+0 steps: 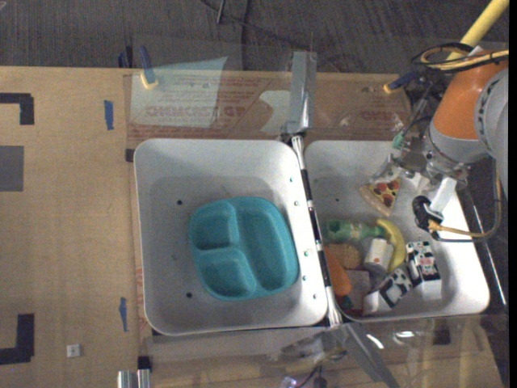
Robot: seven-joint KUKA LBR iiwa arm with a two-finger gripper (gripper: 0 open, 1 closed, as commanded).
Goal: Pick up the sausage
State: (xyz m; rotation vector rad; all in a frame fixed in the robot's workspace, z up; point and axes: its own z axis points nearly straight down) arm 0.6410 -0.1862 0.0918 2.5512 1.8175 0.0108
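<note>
The sausage (340, 280) is an orange-red elongated piece lying along the left wall of the right bin (472, 293), near its front, partly tucked among other toy food. My gripper (397, 170) hangs at the bin's back right, below the orange band (462, 107), right above a pizza slice (381, 194). It is well away from the sausage, toward the far right. Nothing shows held in it.
Around the sausage lie a round biscuit (346, 255), a green piece (352, 231), a banana (397, 242), a small can (376, 254) and two cow-print cartons (422, 262). A teal divided plate (242, 247) sits in the left bin (161, 168). A black cable loop (422, 210) dangles near the wrist.
</note>
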